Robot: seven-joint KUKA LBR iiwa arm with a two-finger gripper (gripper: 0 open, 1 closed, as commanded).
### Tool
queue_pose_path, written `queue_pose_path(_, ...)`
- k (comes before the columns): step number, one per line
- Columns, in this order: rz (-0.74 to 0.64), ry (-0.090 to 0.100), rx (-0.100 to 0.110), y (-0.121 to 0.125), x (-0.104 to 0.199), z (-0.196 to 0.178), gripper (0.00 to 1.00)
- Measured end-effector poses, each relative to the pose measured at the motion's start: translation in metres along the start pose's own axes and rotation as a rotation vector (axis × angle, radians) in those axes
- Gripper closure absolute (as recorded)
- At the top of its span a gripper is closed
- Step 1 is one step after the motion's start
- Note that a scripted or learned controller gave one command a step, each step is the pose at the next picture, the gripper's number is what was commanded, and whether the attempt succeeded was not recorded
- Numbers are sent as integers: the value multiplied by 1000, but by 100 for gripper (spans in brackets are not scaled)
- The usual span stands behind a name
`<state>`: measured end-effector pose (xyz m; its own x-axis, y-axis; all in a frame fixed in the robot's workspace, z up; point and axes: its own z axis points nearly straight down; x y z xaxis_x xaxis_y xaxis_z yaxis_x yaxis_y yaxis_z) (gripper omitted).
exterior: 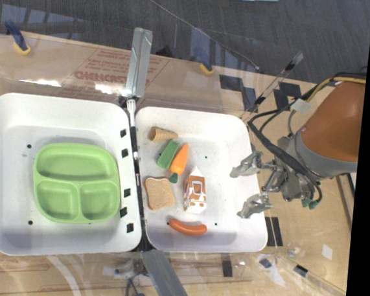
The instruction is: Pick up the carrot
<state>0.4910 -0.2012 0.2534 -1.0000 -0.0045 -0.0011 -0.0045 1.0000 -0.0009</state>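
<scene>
In the right bin, nearest the camera, a sausage lies at six o'clock. Beyond it sit a slice of toast and a small milk carton. The gripper hangs at three o'clock, released, fingers spread with nothing between. The carrot lies near centre, touching a green vegetable; an ice-cream cone lies at eleven. The left bin holds a green divided plate.
</scene>
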Motion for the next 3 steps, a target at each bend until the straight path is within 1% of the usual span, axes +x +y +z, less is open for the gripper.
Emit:
queue_pose_path(1,-18,2,-4,41,-110,124,0)
queue_pose_path(2,9,-5,2,83,-160,152,0)
queue_pose_path(3,0,-12,1,86,-163,140,100)
